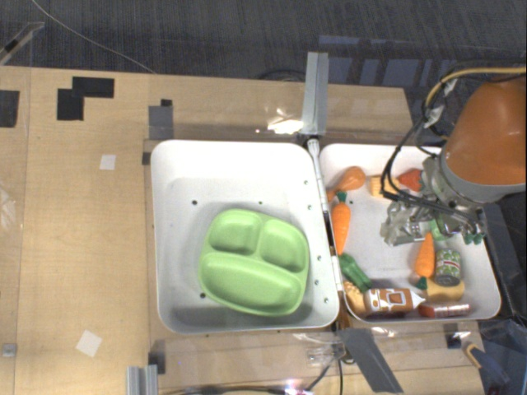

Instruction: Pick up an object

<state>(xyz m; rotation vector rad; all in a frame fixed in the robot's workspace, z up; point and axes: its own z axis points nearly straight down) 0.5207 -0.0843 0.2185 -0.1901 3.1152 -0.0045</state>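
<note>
Green plate (254, 262) in white bin (177, 220) (orange carrots (340, 223) alongside)

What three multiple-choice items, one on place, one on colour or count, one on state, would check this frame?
1. Where does the green tray lie?
A. left bin
B. right bin
C. on the bench

2. How many compartments does the tray have?
A. two
B. three
C. five

3. Where is the gripper?
A. over the left bin
B. over the bench
C. over the right bin

Key: 1 A, the tray rests inside the left bin. 2 B, two small wells above one long one. 3 C, it hangs over the right bin, near a carrot.
</note>
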